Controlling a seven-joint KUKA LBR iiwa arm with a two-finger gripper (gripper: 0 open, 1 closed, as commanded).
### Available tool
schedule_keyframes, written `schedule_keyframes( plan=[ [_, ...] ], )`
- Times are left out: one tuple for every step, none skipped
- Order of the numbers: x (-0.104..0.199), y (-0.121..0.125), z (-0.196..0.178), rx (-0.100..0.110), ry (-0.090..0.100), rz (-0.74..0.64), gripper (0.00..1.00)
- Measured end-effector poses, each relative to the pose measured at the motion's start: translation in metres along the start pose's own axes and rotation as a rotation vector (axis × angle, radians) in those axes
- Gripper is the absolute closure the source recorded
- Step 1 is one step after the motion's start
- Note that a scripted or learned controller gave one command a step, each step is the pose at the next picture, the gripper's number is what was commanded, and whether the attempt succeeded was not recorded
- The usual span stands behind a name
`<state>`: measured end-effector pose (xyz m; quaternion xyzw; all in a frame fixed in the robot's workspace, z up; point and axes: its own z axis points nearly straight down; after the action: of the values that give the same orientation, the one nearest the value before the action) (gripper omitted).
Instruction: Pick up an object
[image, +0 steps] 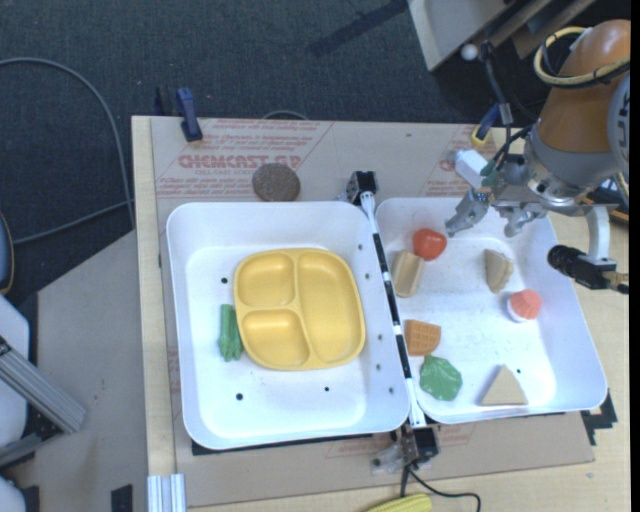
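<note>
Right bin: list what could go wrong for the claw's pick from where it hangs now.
1. The claw hangs over the right bin's far edge with nothing between its fingers; the red tomato and tan wedge lie to either side, so a straight descent may close on bare floor.
2. The tomato looks round and may roll away if nudged.
3. The tan block leans near the divider, leaving little room for fingers.

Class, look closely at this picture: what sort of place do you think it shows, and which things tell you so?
Most likely a robotics lab test bench. A robot arm reaches over two white bins, toy food such as a red tomato lies in one, and cables run nearby.
</note>
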<state>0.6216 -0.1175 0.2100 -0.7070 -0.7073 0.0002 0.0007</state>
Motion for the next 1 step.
schedule_keyframes(
  plan=[
    [0.0267,0.0258,0.1218,-0.005,-0.001,-0.001,0.0]
  ],
)
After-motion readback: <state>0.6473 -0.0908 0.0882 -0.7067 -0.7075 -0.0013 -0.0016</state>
